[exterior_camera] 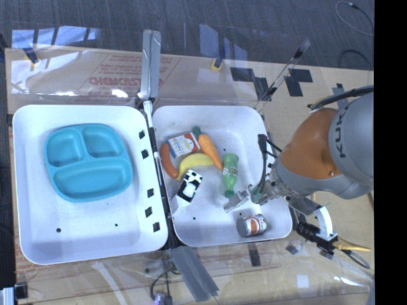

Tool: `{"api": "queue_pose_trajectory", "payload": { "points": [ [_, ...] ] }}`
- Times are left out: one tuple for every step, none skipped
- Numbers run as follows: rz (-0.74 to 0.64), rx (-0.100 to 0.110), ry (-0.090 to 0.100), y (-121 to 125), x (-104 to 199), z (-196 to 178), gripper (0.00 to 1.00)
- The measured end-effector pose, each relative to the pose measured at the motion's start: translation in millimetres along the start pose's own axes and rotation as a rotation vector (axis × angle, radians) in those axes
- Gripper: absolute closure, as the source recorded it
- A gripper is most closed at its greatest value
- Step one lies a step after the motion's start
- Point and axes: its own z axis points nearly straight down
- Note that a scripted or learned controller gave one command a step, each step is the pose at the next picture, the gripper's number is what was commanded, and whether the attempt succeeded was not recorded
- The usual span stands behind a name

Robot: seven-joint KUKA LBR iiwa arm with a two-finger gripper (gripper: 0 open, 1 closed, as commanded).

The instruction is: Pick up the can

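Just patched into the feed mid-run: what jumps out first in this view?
The bright blue divided plate lying alone in the left bin catches the eye first. Next is the arm's orange band at the right, above the right bin, with the gripper low beside a green bottle. The can lies on its side near that bin's front right corner, apart from the food toys clustered at the back left.

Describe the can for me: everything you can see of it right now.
The can is small, with a silver metal end and a red and white label. It lies on its side on the floor of the right bin, near that bin's front right corner and close to its wall. The gripper is just above it, not holding it.
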Motion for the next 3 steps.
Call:
{"api": "queue_pose_trajectory", "payload": {
  "points": [
    [0.020, 0.000, 0.002, 0, 5, 19, 0.00],
    [0.036, -0.003, -0.001, -1, -1, 19, 0.00],
    [0.033, -0.003, -0.001, 0, -1, 9, 1.00]
  ]
}}
